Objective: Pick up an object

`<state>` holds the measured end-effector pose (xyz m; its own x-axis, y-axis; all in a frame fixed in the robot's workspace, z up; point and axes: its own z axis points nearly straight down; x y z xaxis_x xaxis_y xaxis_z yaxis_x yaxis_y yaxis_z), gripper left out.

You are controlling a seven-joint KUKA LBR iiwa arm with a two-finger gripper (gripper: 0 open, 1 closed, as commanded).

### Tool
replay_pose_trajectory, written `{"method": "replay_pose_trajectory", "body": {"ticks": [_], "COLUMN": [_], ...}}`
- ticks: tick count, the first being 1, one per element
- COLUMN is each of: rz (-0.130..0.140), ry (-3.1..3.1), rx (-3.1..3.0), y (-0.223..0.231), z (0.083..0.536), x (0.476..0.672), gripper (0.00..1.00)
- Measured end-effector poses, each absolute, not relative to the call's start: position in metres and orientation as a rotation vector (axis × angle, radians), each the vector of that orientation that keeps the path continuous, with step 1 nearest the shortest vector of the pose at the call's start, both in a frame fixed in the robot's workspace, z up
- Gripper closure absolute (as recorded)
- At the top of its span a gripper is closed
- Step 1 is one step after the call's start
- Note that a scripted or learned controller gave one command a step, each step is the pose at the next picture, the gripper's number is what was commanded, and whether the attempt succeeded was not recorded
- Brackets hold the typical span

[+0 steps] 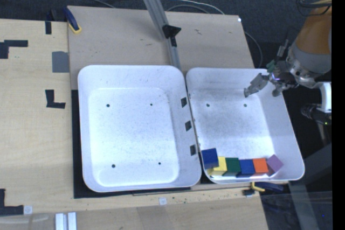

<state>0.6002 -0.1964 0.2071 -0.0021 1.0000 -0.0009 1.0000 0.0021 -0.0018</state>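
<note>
- Dark carpet is showing behind a tan worktop that is carrying 2 white bins side by side.
- Left bin is sitting beside the right bin.
- Colored blocks are lying in a row along the right bin's near wall.
- Pincer is hovering over the right bin's far right corner, well apart from the blocks, fingers spread and holding nothing.
</note>
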Motion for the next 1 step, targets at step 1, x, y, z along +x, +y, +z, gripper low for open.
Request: {"method": "replay_pose_trajectory", "body": {"ticks": [1], "rz": [0.009], "ry": [-2.216], "rx": [-2.206], "y": [-0.1203], "z": [0.1357], "x": [0.5271], "gripper": [0.00]}}
